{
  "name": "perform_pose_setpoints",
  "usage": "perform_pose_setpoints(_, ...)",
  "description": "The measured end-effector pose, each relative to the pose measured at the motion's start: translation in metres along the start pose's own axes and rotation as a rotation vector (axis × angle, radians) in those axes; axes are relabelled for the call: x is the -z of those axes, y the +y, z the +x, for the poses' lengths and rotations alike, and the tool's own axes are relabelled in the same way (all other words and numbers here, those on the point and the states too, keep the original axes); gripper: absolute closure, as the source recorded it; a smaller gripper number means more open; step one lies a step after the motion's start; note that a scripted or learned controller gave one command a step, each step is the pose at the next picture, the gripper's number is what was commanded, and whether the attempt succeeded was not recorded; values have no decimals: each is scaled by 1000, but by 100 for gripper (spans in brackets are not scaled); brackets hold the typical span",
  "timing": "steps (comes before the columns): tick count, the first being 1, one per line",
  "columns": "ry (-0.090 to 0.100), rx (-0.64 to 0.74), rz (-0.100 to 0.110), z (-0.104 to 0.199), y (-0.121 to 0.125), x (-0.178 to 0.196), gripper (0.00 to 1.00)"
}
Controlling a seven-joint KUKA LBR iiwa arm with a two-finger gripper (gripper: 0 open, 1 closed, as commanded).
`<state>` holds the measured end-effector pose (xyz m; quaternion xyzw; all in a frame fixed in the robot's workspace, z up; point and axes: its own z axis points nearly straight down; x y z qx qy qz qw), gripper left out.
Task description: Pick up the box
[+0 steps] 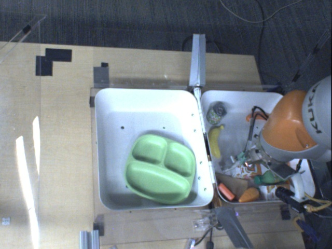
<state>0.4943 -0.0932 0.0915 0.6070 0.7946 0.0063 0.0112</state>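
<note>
A pale wooden counter (62, 154) carries two shallow white bins side by side, seen from above. The left bin (111, 113) holds a green three-compartment tray (161, 168), upside down, leaning against the bin's near wall. Just right of the tray, past the divider, the right bin (233, 102) holds a small round tin (216, 110) at the far end, a yellow banana (214, 141) below it, then orange toy food (249, 194) and a flat brown box (234, 180) at the near edge. The grey and orange arm (290, 126) hangs over that clutter, its gripper (250, 160) just above the box, probably lining up a grab. Whether the fingers are open or closed cannot be told.
</note>
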Motion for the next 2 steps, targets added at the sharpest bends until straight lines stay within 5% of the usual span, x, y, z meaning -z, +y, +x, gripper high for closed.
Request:
perform_pose_setpoints(1, 0, 3, -8, 2, 4, 12, 100)
perform_pose_setpoints(2, 10, 21, 17, 71, 45, 128, 100)
